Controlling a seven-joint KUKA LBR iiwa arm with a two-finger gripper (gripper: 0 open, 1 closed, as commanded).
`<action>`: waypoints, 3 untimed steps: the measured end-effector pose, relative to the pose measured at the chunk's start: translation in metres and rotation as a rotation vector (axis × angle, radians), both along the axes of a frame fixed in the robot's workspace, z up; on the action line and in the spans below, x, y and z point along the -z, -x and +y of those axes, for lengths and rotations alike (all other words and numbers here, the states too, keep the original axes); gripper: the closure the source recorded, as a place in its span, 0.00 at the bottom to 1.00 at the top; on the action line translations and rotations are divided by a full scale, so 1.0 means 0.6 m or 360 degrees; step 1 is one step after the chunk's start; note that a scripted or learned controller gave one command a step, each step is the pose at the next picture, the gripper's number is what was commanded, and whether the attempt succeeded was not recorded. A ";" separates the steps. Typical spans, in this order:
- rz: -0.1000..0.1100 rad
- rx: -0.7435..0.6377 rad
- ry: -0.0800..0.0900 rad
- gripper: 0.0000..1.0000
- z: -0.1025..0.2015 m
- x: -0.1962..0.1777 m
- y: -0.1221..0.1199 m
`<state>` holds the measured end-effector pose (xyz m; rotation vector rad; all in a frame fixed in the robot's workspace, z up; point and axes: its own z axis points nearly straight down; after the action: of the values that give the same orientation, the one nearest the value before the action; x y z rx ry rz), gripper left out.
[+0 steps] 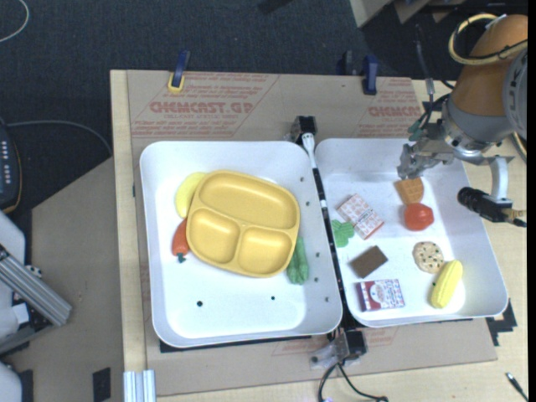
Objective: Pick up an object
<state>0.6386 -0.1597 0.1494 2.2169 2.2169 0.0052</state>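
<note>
My gripper [410,172] hangs over the back of the right bin [469,304], just above an orange-brown block [409,192]. A red tomato [419,217] lies right in front of that block. Further forward are a cookie [428,256], a yellow banana-like piece [446,283], a brown square [368,261], a red-and-white packet [379,295], a pink-and-white packet [360,215] and a green piece [342,231]. Nothing shows between the fingers.
The left bin [167,308] holds a yellow divided tray [240,222], with a yellow item [187,191], a red-orange item [180,240] and a green item [298,264] poking out around it. Clamps [177,72] sit at the bench's back edge.
</note>
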 end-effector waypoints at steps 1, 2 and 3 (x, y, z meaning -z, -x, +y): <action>-0.0005 0.0000 0.0002 1.00 -0.009 -0.107 0.001; 0.0003 -0.0001 -0.0001 1.00 -0.010 -0.128 -0.001; 0.0014 -0.0005 -0.0007 1.00 0.052 -0.137 0.064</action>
<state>0.6004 -0.1286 0.2317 2.2200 2.2268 0.0003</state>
